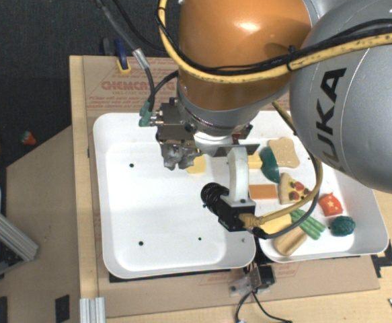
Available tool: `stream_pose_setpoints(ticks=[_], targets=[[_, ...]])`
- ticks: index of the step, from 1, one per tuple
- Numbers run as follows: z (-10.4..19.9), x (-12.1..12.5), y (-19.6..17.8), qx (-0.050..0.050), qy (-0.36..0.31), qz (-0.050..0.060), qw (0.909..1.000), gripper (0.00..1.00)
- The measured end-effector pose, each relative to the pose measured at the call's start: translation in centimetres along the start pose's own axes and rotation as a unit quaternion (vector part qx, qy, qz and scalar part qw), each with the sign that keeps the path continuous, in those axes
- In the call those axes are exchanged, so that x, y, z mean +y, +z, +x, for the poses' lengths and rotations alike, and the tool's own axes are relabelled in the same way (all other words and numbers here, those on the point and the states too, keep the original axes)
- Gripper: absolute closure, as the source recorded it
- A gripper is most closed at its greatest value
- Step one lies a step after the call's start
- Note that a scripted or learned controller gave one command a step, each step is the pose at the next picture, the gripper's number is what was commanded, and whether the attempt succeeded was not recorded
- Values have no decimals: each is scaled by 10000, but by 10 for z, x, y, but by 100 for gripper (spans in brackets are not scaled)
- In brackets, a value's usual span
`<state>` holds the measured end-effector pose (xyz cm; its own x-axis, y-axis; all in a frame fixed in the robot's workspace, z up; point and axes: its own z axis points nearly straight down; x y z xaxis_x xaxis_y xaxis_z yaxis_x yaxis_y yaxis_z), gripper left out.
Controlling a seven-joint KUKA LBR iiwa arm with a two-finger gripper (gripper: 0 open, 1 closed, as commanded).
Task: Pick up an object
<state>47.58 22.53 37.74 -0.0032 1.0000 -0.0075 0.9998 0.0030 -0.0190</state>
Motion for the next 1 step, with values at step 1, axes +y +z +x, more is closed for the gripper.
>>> stream_pose_setpoints(ticks=[1], targets=[[-3,0,-168,86,9,-191,9998,100]])
